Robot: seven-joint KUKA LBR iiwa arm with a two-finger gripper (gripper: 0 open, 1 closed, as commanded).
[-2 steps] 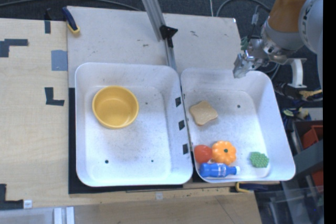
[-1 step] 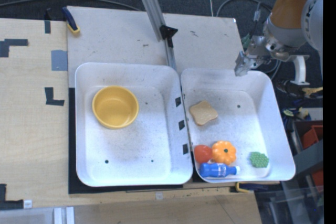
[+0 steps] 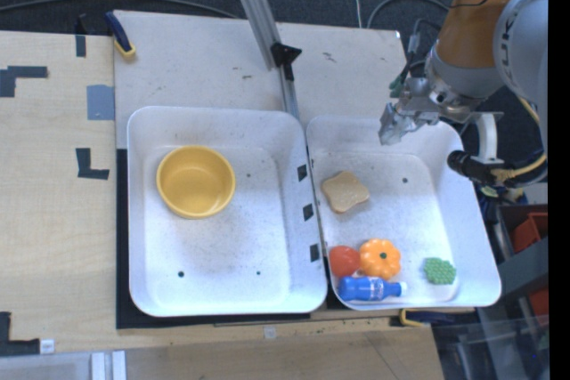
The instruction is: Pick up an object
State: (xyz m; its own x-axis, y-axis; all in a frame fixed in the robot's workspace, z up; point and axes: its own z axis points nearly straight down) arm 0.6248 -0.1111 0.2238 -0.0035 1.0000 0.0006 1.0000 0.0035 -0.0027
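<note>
Camera view: tan bread-shaped piece (image 3: 345,191) lies flat in the right bin (image 3: 419,163), upper middle, well apart from the toys at the near edge. Gripper (image 3: 393,131) hangs above the bin's far rim, up-right of the piece; its grip state cannot be told.

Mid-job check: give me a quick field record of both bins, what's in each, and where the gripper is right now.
left bin: yellow bowl, upright, in the far-left part
right bin: tan bread-shaped piece near the middle; red item, orange pumpkin, blue bottle lying on its side, green item, all along the near edge
gripper: over the right bin's far edge, nothing visibly held
task state: no object picked yet
</note>
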